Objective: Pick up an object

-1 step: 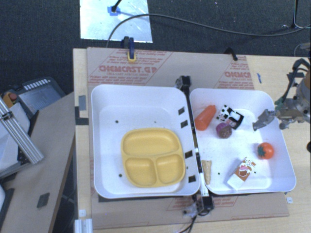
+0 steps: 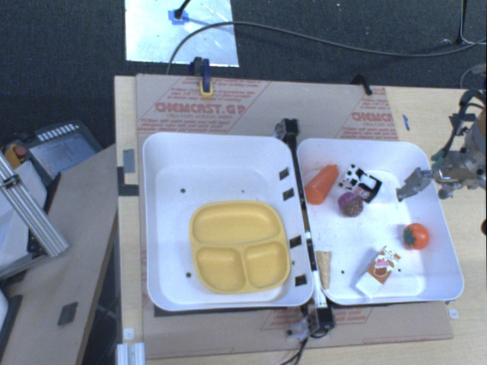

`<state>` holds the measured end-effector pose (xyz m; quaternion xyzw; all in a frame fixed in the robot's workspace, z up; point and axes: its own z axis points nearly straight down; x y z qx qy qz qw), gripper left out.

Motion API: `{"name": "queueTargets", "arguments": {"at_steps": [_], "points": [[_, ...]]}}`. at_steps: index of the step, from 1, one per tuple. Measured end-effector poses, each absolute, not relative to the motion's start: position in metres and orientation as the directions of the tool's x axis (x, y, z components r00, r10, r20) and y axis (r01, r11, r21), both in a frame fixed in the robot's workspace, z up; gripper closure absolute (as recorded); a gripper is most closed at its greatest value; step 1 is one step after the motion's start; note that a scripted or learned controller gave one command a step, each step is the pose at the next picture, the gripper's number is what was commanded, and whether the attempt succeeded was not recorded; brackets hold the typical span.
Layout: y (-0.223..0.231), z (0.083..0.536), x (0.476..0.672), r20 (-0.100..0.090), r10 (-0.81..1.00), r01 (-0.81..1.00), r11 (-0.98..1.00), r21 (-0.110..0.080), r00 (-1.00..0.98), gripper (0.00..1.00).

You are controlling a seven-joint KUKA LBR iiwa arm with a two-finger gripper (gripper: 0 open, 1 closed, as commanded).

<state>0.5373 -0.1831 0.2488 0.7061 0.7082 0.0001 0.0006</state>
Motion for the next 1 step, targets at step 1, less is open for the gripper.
{"name": "queueTargets", "arguments": {"at_steps": [1], "points": [[-0.1809,0.1875,0.5344,0.001,1.000,1.000,0.001,-0.001,-0.001,0.00]]}}
